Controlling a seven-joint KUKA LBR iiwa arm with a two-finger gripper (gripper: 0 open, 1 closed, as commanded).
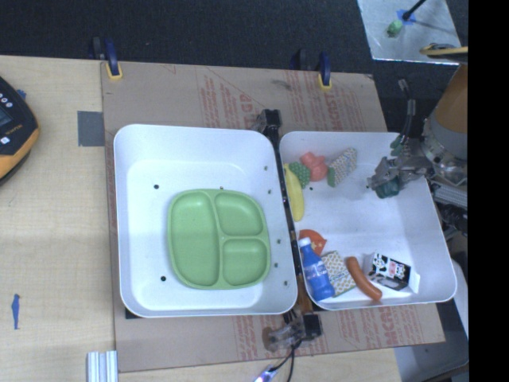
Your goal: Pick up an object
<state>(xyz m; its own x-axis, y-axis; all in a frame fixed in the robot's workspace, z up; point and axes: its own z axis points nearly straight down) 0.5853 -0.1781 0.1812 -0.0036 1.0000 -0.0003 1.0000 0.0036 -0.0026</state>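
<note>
My gripper (387,183) hangs over the right side of the right bin (413,229), pointing left, with the arm coming in from the right. Nothing shows between its fingers. Along the bin's left and front lie a yellow banana (295,197), a pink toy (313,166), a green piece (299,173), a speckled block (343,165), a blue bottle (315,270), a sausage (363,278) and a black-and-white carton (390,270). The speckled block is the nearest item, a short way left of the gripper.
The left bin (143,205) holds a green divided plate (218,239). An orange piece (313,237) and a patterned pad (336,270) lie by the bottle. A yellow-black device (12,130) sits at the bench's left edge. Bare bin floor lies below the gripper.
</note>
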